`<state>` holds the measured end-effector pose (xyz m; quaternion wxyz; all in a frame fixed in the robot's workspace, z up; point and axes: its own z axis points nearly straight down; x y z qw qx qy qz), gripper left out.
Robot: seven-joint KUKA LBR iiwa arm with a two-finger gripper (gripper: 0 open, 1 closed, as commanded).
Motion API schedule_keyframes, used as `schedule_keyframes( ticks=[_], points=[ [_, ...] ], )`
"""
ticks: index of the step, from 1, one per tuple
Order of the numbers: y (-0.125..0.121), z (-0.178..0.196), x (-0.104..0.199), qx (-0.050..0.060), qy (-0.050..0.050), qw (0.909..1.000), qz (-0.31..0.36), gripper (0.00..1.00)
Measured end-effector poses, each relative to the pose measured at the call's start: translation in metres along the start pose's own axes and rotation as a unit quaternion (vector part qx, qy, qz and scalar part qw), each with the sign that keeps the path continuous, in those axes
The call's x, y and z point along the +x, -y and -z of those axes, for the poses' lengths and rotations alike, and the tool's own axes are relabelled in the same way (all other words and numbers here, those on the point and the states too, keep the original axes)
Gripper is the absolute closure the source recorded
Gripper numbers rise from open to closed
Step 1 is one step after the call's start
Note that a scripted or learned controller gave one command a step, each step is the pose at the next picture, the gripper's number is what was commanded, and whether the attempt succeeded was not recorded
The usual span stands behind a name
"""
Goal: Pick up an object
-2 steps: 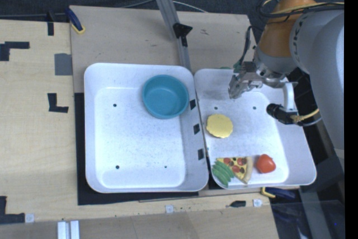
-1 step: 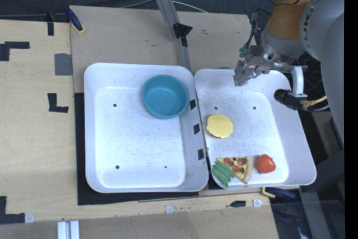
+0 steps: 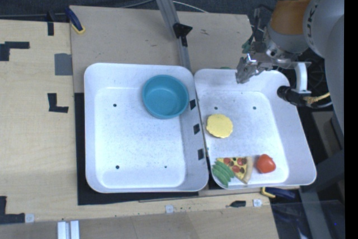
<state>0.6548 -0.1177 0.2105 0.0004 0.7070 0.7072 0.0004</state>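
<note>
Two white bins sit side by side on the desk (image 3: 33,120). Over the right bin's (image 3: 291,137) far edge, the claw (image 3: 245,73) carries nothing; its gap I cannot tell. Below it lie a yellow disc (image 3: 220,126), a pizza slice (image 3: 234,168) and a tomato (image 3: 265,164); a blue bowl (image 3: 165,96) occupies the left bin (image 3: 134,154). Centring squarely over the disc before descending seems wisest. No writing is legible.
</note>
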Motion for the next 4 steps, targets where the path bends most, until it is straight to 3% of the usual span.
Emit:
schedule_keyframes(
  ticks=[4],
  points=[
    [0.102,0.012,0.188,0.001,0.0,1.0,0.001,1.0]
  ],
)
